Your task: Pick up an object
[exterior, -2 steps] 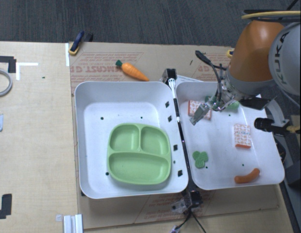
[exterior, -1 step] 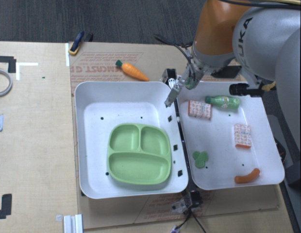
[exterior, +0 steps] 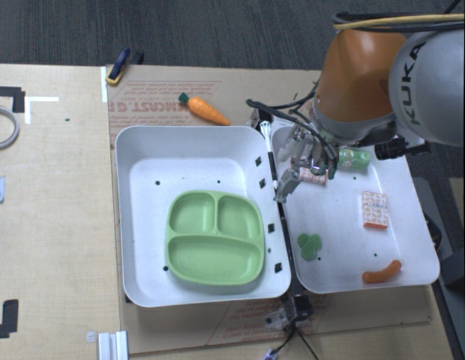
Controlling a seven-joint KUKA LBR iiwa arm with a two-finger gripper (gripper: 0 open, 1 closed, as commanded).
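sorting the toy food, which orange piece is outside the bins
The toy carrot, lying on the cardboard behind the left bin. The orange sausage lies inside the right bin.

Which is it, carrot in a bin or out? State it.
Out. The toy carrot lies on the cardboard behind the left bin, beyond its rim.

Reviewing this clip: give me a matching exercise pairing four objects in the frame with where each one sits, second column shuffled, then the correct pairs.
Objects:
1. green divided plate
2. toy carrot
3. orange sausage
4. green broccoli piece

Places:
A. on the cardboard behind the left bin
B. right bin, front right corner
C. inside the left bin
D. right bin, near its left wall, toward the front

Pairs: 1-C, 2-A, 3-B, 4-D
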